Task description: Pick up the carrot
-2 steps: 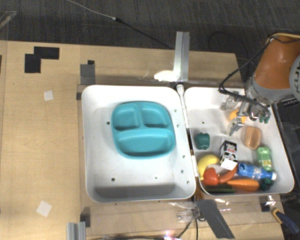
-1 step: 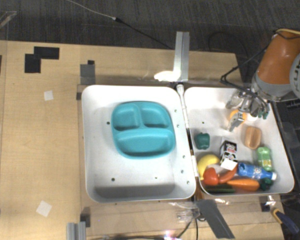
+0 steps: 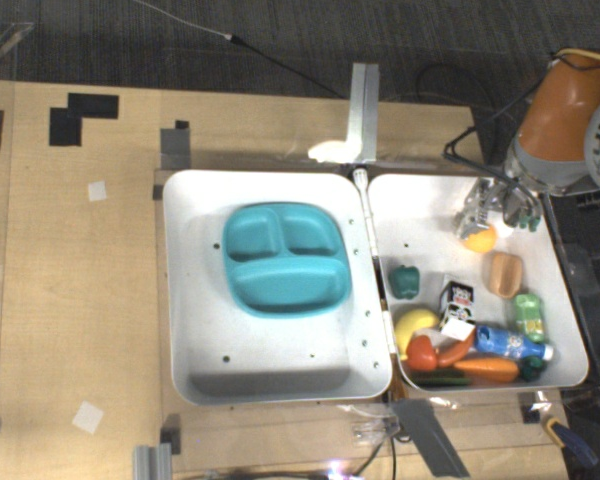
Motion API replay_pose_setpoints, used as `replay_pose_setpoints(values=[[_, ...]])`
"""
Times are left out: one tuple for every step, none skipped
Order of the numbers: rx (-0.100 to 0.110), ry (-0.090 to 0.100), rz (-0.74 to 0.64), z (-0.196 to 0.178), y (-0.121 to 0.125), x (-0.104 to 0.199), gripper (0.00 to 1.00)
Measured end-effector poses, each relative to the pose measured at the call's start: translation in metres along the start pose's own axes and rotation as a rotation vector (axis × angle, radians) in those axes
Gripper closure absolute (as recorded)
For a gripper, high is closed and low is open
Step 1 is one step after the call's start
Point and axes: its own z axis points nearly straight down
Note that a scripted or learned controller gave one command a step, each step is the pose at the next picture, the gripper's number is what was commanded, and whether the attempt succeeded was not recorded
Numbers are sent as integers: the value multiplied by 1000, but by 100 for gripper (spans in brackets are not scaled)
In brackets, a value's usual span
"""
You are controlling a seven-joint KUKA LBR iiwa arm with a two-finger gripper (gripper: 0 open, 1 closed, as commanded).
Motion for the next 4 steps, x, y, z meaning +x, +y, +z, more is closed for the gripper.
replay_pose_setpoints(values=[[1,7,-1,1,0,1,0],[2,-20,145,-212,-19,4,0],[-1,5,137,-116,38,102,0],[2,2,136,-68,4,22,0]])
